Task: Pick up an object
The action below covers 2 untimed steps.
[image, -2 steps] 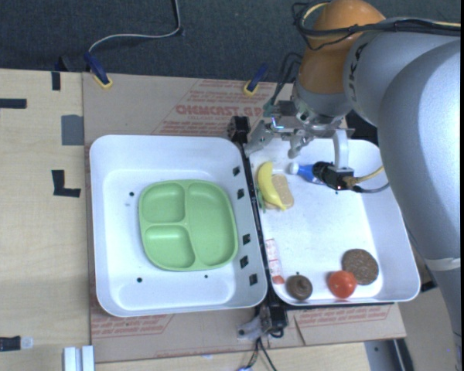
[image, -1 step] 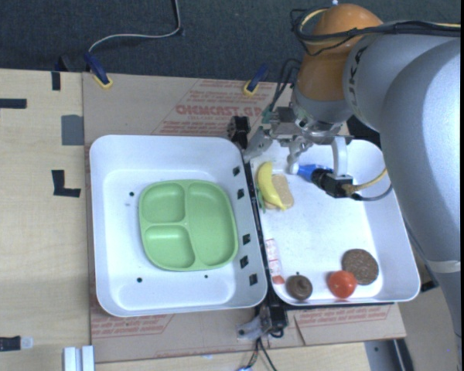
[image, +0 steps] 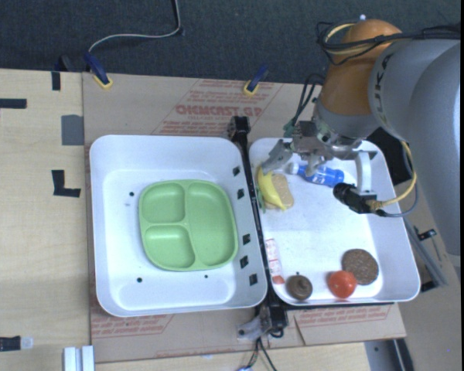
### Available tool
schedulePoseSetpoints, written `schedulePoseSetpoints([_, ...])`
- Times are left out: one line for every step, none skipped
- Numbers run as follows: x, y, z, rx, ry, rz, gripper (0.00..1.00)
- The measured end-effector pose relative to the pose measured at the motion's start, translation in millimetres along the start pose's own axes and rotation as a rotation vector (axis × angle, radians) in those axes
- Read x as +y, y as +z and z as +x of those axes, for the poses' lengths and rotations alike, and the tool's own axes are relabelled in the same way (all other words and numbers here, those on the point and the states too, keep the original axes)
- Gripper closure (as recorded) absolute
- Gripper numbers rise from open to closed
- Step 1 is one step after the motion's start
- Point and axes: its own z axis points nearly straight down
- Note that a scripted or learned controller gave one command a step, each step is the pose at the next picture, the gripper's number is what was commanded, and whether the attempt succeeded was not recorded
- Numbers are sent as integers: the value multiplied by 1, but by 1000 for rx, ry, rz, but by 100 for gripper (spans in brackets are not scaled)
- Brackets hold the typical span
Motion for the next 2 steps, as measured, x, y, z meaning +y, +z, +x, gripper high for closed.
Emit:
schedulePoseSetpoints([31, 50, -40, 0, 1, 2, 0])
schedulePoseSetpoints([44, 81, -43, 0, -3, -16, 0])
